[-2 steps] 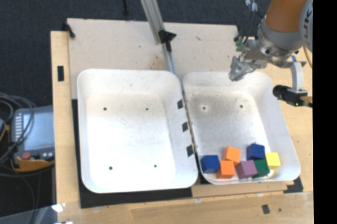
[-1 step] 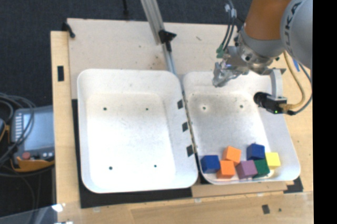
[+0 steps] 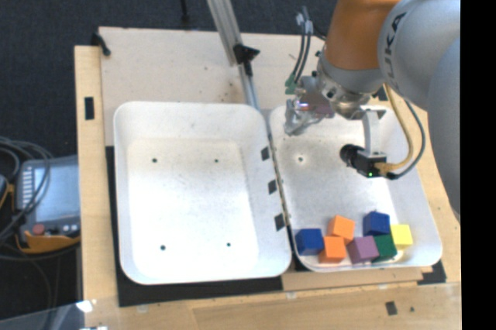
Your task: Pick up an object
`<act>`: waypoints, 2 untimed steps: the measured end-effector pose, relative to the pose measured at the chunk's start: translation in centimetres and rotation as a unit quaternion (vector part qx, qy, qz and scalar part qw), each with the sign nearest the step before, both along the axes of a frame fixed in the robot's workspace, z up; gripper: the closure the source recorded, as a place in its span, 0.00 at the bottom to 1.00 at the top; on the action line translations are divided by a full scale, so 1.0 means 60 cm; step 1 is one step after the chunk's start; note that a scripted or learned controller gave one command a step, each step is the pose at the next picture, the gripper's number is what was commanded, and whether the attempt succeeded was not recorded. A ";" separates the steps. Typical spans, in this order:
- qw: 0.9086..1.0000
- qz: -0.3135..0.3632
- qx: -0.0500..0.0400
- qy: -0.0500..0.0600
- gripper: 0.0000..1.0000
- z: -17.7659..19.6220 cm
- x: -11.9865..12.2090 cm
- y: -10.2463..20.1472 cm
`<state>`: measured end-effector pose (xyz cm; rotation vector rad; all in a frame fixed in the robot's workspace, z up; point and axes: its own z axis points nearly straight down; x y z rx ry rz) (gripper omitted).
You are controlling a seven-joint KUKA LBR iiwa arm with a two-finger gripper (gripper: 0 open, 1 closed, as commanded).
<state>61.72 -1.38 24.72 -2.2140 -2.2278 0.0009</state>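
Observation:
Several small coloured blocks lie bunched at the near end of the right bin (image 3: 411, 201): a blue one (image 3: 309, 240), two orange ones (image 3: 342, 227) (image 3: 334, 247), a purple one (image 3: 361, 249), a green one (image 3: 385, 246), a dark blue one (image 3: 377, 223) and a yellow one (image 3: 401, 235). My gripper (image 3: 297, 119) hangs over the far left corner of the right bin, well away from the blocks. Nothing shows between its fingers.
The left bin (image 3: 194, 189) sits beside the right one, their rims meeting at a ridge (image 3: 275, 181). A slanted metal pole (image 3: 225, 18) rises behind the bins. A black cable with a small lit part (image 3: 366, 160) hangs off the arm over the right bin.

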 end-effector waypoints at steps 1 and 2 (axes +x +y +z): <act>1.000 0.000 0.000 0.001 1.00 -0.024 0.002 0.089; 1.000 0.001 0.001 0.001 1.00 -0.026 -0.008 0.185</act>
